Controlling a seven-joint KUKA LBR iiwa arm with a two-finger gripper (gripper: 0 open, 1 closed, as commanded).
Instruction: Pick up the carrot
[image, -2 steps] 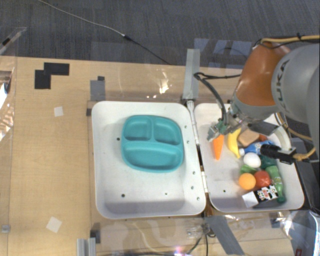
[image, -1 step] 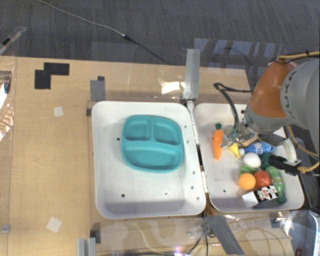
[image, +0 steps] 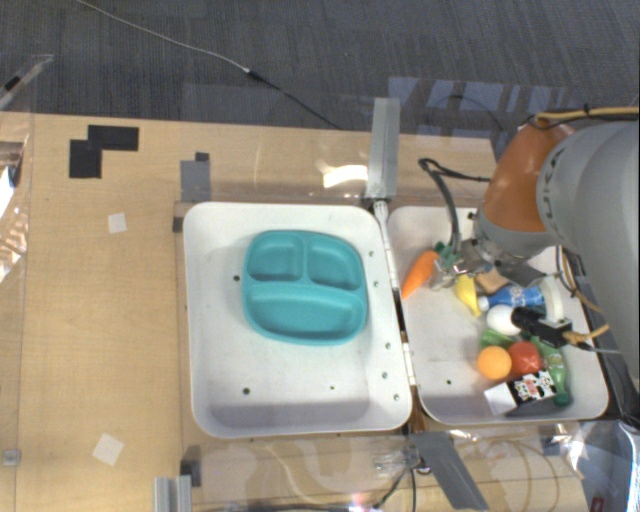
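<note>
The carrot (image: 417, 274) is orange and tapered. It lies slantwise at the left edge of the right bin (image: 440, 395), with its thick end up and to the right. My gripper (image: 452, 260) is low in that bin, right beside the carrot's thick end and close enough to seem to touch it. The orange-banded wrist (image: 520, 190) rises behind it and hides the bin's far right corner.
To the right of the carrot are a yellow item (image: 467, 292), a blue and white bottle (image: 512, 298), a white egg (image: 498, 320), an orange ball (image: 492, 362) and a red tomato (image: 525, 355). A teal divided plate (image: 303, 285) lies in the left bin (image: 215, 390).
</note>
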